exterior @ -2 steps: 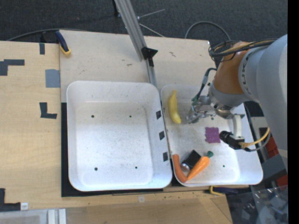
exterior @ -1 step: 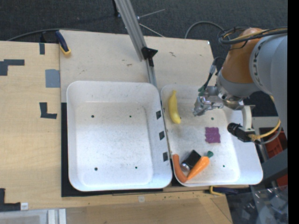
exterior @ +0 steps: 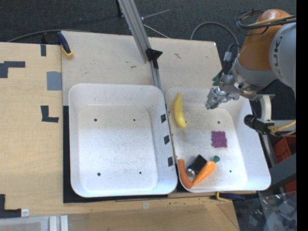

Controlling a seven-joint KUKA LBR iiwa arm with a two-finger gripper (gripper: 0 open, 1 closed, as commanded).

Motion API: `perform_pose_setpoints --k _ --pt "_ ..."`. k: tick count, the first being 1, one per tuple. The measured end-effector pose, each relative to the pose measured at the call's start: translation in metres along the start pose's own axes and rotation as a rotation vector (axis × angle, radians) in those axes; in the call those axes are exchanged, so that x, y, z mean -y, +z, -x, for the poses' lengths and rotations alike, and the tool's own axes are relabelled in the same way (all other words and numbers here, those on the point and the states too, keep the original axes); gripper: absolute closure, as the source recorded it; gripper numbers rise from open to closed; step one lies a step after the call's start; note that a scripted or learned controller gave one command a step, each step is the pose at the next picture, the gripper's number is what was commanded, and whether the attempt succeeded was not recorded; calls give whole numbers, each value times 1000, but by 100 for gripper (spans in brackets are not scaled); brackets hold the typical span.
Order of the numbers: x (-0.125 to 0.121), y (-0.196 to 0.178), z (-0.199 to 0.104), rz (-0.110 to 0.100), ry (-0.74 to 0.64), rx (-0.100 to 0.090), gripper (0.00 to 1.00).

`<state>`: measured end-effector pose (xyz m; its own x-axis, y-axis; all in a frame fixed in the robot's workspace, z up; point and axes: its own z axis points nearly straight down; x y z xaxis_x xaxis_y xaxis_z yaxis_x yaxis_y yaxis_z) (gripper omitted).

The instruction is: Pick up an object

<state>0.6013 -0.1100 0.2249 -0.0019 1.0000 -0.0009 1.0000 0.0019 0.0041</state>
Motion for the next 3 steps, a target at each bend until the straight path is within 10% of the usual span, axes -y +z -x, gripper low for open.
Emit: perform_pose_setpoints --k 1,3 --pt "0 9 0 -6 1 0 100" --pt "21 18 -95 -8 -3 -2 100"
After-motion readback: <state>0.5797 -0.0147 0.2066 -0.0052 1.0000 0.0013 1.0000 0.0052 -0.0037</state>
